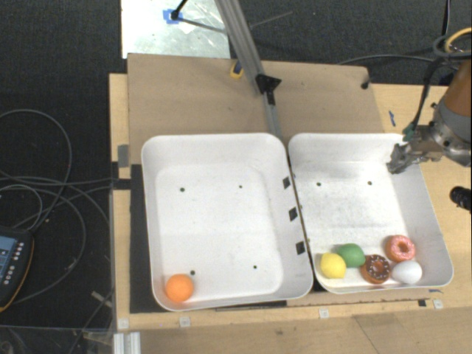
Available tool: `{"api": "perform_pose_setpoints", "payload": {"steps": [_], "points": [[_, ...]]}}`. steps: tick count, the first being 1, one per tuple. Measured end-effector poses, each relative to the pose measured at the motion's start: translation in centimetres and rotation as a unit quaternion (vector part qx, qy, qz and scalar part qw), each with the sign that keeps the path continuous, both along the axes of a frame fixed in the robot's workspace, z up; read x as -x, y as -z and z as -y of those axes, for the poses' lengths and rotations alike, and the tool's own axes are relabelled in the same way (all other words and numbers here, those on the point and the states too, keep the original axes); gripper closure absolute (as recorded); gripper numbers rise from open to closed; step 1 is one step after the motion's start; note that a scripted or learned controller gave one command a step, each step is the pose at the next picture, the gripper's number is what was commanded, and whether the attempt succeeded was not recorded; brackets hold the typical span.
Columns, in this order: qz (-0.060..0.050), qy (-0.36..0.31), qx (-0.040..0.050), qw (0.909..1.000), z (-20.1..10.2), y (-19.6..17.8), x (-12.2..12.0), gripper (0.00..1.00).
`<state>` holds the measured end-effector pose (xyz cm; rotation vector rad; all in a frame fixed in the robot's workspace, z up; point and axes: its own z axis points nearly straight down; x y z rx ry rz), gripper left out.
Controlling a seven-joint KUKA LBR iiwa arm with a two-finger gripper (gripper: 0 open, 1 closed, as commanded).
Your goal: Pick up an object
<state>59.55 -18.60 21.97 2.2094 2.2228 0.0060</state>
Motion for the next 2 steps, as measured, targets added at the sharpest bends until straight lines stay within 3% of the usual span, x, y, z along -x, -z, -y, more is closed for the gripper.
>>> {"api": "perform_pose_setpoints", "payload": {"steps": [2], "points": [[-0.004,-0.003,-0.0026,1.0000,-11.3,1.4,-0.9,1.00]]}}
